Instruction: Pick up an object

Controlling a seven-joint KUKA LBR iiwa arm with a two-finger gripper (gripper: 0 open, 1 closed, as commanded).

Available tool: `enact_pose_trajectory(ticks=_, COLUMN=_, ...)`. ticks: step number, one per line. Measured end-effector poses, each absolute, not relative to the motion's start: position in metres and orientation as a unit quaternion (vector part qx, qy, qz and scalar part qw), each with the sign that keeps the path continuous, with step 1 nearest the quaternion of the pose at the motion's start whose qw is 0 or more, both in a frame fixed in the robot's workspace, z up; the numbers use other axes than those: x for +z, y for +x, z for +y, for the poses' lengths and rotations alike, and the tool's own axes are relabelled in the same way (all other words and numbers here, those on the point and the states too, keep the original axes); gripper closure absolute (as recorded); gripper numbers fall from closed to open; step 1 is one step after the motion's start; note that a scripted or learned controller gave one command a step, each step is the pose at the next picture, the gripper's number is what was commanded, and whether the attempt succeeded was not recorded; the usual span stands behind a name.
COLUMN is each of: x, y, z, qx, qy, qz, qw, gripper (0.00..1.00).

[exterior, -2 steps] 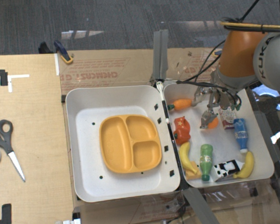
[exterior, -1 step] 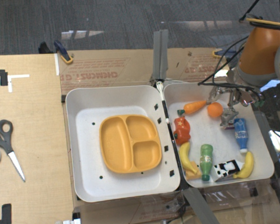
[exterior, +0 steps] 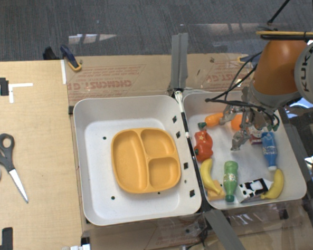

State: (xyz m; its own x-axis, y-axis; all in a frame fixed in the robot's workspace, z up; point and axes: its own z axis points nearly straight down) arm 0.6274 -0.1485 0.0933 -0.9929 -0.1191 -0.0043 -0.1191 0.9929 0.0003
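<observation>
My gripper hangs over the back half of the right bin, open, with nothing between its fingers. Just behind it lie an orange carrot and an orange round piece. A blue bottle lies close on its right. A red pepper sits to its left by the bin wall. Toward the front are a banana, a green bottle, a black-and-white toy and a second banana.
The left bin holds a yellow divided plate. Scissors lie on the wooden bench at far left. A grey divider post stands behind the bins. Black cables trail from the arm.
</observation>
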Motion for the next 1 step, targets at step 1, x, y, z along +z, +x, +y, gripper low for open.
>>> enact_pose_trajectory(ticks=1, x=0.0947, y=0.6338, z=-0.2217, qx=-0.0011, qy=-0.117, qz=0.993, qw=0.004, gripper=0.0)
